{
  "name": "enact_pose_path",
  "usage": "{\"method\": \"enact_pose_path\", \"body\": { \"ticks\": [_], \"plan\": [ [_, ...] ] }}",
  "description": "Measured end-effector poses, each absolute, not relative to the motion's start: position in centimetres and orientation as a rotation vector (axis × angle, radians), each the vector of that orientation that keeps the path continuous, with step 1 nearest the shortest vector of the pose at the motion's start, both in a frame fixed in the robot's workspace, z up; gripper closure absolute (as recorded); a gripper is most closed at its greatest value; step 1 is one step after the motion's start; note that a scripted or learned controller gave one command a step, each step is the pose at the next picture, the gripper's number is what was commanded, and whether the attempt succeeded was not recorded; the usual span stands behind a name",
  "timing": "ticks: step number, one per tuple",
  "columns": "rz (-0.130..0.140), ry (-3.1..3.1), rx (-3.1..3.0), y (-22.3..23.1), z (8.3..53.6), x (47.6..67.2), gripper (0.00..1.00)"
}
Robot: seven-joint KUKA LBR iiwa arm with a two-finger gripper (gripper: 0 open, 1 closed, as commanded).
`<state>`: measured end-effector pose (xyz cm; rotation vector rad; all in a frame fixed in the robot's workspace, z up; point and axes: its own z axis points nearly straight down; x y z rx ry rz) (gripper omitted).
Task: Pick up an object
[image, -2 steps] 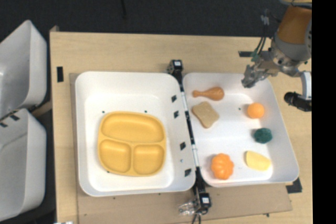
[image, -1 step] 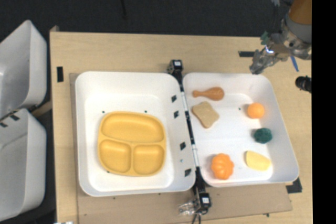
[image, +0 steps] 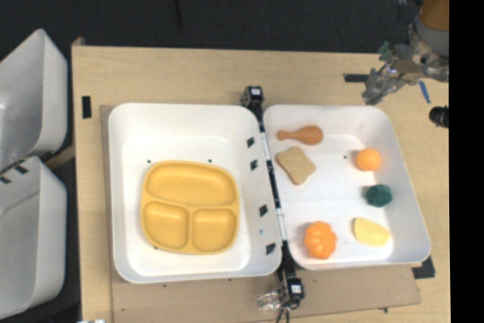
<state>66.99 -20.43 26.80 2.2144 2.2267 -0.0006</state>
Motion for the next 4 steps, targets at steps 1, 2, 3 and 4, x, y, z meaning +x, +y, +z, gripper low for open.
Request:
{"method": "enact_pose_path", "body": {
  "ticks": [1,2,3,4],
  "plan": [
    [-0.001,2.227,2.216,-15.3,27.4,66.2,1.00],
    [-0.002,2.228,2.217,-10.4,27.6,66.0,1.00],
    [-0.002,2.230,2.216,-4.3,26.6,65.4,1.00],
    [-0.004,2.230,2.217,0.0,26.2,63.9,1.00]
  ]
}}
